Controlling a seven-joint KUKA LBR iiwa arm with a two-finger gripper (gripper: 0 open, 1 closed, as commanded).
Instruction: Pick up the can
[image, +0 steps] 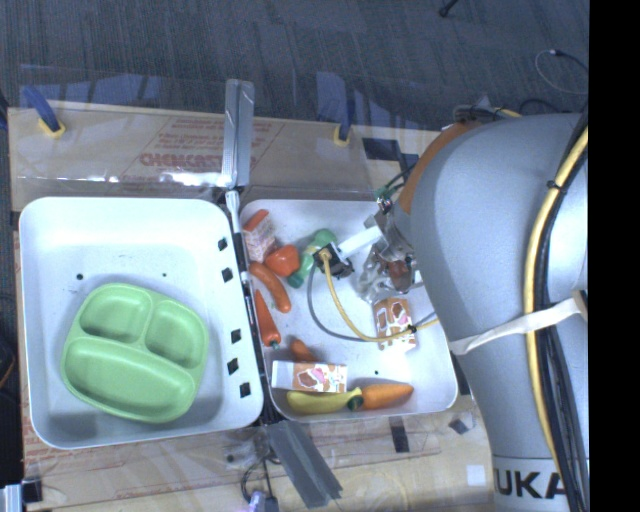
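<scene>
A small item with a red and white label, which looks like the can (262, 240), lies at the upper left of the right bin (440, 395), close to the divider. My gripper (385, 268) hangs low over the bin's right half, below the grey arm (490, 230). It is well to the right of the can, with toy vegetables between them. A small red and white packet (395, 323) lies just below the gripper. The arm's bulk hides the gripper's far side.
A tomato (283, 260), green pepper (320, 243) and carrots (272, 290) lie beside the can. A carton (310, 377), banana (320, 402) and carrot (385, 395) line the front edge. A yellow cable (335, 305) loops over the bin's middle. The left bin (50, 230) holds a green divided plate (135, 350).
</scene>
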